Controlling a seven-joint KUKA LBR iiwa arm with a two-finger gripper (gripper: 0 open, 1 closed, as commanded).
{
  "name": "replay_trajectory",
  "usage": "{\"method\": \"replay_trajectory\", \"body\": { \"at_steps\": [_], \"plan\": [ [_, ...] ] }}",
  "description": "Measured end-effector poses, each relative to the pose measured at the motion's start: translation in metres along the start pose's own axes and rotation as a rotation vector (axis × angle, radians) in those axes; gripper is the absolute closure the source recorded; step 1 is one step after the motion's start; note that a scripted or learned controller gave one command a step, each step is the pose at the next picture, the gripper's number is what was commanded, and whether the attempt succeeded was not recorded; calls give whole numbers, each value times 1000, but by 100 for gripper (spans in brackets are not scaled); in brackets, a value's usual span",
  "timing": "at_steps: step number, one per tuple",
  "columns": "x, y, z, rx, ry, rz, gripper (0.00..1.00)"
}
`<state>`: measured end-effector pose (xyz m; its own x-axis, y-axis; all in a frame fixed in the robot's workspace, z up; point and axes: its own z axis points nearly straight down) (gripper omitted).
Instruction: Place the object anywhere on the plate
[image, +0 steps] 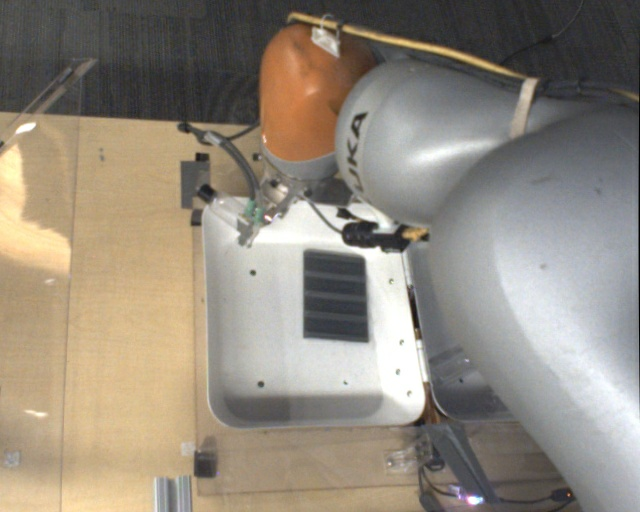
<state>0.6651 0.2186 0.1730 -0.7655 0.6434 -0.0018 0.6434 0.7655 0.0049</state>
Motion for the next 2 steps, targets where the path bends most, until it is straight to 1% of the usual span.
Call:
{"method": "replay_trajectory", "body": {
  "at_steps": [1,2],
  "plan": [
    [11,8,-87,-6,-5,-181,100],
    [14,10,-5,1,0,119,100]
  ]
}}
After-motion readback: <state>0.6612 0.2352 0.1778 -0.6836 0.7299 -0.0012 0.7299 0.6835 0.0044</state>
